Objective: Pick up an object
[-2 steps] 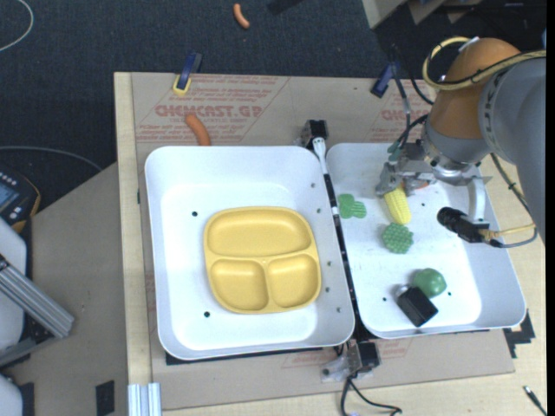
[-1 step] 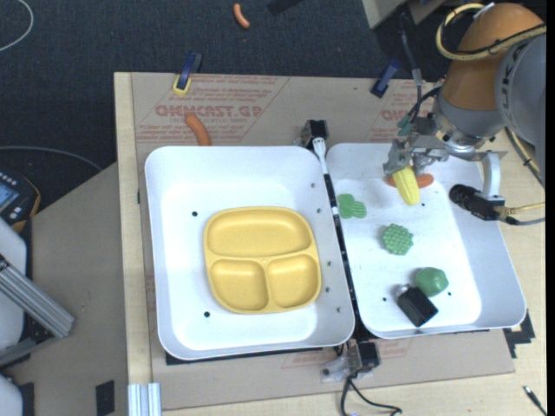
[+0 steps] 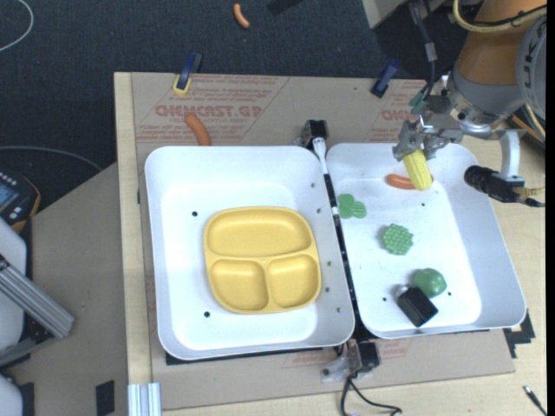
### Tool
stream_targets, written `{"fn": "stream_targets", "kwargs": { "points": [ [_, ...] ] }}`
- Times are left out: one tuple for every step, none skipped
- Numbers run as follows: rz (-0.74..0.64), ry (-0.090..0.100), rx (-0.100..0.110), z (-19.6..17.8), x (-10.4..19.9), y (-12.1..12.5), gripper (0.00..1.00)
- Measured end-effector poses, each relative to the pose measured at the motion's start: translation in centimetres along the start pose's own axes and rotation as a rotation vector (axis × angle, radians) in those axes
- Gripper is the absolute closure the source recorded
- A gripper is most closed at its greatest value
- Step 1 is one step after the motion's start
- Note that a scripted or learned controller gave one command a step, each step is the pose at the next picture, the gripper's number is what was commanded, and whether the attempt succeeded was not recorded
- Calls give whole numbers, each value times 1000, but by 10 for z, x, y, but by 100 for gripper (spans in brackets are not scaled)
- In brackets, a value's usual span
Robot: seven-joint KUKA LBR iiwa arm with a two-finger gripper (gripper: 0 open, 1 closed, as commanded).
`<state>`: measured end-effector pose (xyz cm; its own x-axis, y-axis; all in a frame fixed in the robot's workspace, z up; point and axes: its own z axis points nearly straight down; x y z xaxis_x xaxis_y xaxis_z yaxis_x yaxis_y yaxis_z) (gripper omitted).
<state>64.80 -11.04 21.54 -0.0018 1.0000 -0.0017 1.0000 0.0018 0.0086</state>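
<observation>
Yellow corn (image 3: 418,170) hangs directly under my gripper (image 3: 420,150), and as far as I can judge my fingers are clenched on its upper end, with the cob's long axis running down and slightly toward the right bin's (image 3: 486,258) near edge. Its lower tip sits just above a small orange piece (image 3: 399,180) lying on the bin floor near the far edge, close to the far left corner; whether the cob is clear of the floor I cannot tell from this slant. My judgement is that the next move is a straight lift, since the cob is already below me, not off to a side. Farther out in the same bin lie a green leafy piece (image 3: 351,206) beside the left wall, a knobbly green piece (image 3: 397,238) near the middle, and a green ball (image 3: 428,280) touching a black block (image 3: 416,306) by the near edge. In the left bin (image 3: 165,232) rests a yellow divided tray (image 3: 260,258). Both bins sit on a cardboard-topped bench (image 3: 234,102), with dark carpet beyond.
</observation>
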Motion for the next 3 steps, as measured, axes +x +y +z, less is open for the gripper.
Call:
{"fn": "stream_targets", "kwargs": {
  "points": [
    [1,1,4,-11,0,1,100],
    [-1,4,12,-18,39,-40,100],
    [-1,4,14,-12,74,-76,100]
  ]
}}
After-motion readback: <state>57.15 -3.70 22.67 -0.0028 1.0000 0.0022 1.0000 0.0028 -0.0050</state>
